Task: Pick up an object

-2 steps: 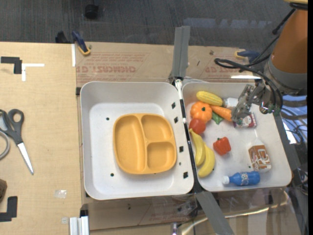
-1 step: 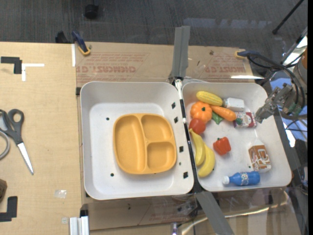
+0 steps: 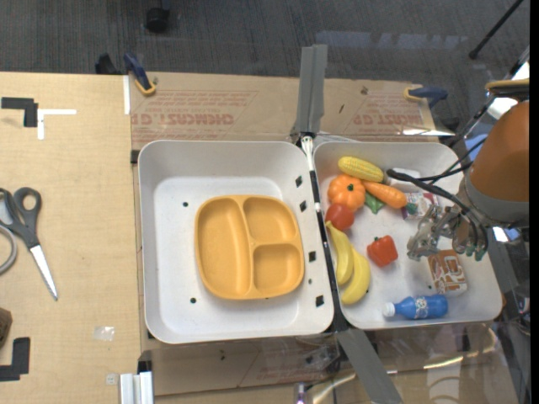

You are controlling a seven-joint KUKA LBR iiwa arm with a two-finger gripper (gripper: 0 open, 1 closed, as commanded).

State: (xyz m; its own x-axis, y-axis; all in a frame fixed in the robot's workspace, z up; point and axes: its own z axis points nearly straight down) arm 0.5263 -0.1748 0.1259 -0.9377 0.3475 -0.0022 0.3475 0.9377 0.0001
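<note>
The right bin (image 3: 472, 310) holds the candidate objects: a corn cob (image 3: 360, 169) at its far side, an orange pumpkin (image 3: 346, 191) just beside the corn, a carrot (image 3: 385, 194) touching the pumpkin's right, a red piece (image 3: 339, 217) directly below the pumpkin, two bananas (image 3: 349, 266) along the bin's left wall, a small red pepper (image 3: 382, 251) near the bin's middle, a blue bottle with a white cap (image 3: 418, 308) lying on its side at the near edge, and a brown-and-white packet (image 3: 445, 273) above the bottle's right end. The hand (image 3: 440, 236) hangs over the right half of this bin, just above the packet and right of the pepper; whether it is spread or closed cannot be told, and nothing is seen gripped. The arm (image 3: 505, 162), orange-banded, enters from the right over the bin's rim, cables trailing toward the carrot. The left bin (image 3: 160, 251) carries a yellow divided plate (image 3: 249, 247). Left of that bin, scissors (image 3: 32, 234) lie on the tabletop (image 3: 67, 310).
</note>
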